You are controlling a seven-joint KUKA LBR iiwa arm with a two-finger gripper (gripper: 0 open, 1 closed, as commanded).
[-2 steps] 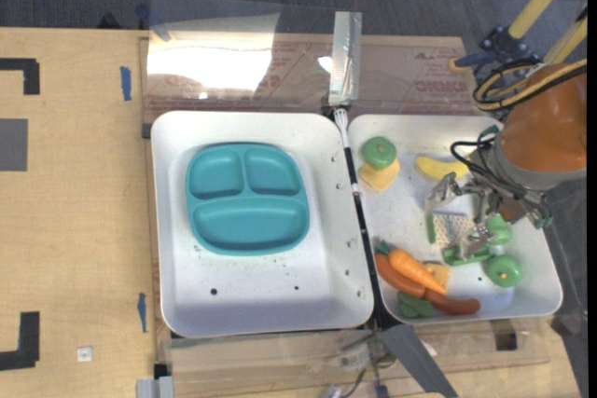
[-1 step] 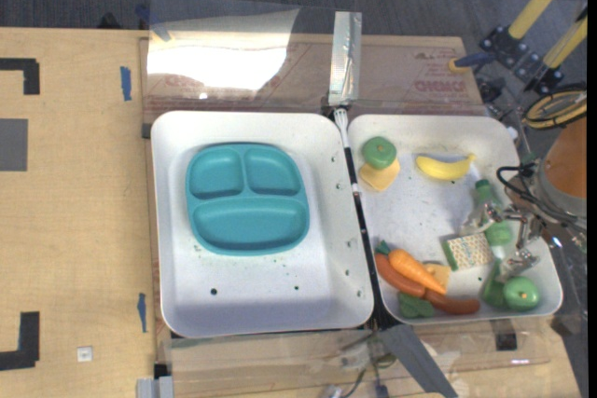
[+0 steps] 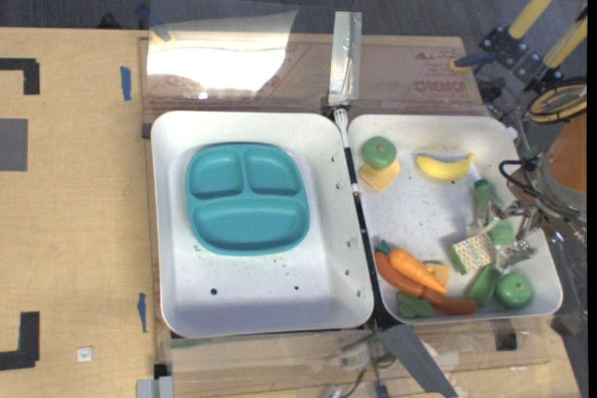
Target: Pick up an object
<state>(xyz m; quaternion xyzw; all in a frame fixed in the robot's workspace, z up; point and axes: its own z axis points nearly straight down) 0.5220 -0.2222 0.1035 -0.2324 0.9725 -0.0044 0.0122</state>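
Reaching in from the frame's right, gripper (image 3: 504,233) sits low in right bin (image 3: 420,130) over the lower-right toy pile, near green bottle (image 3: 481,198); jaw state unclear. Carrot (image 3: 410,267) and banana (image 3: 443,166) lie loose. Teal tray (image 3: 247,199) fills left bin (image 3: 168,228).

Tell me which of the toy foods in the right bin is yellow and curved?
The banana, lying near the right bin's far wall. The carrot is orange and straight, and the round piece in the near corner is green.
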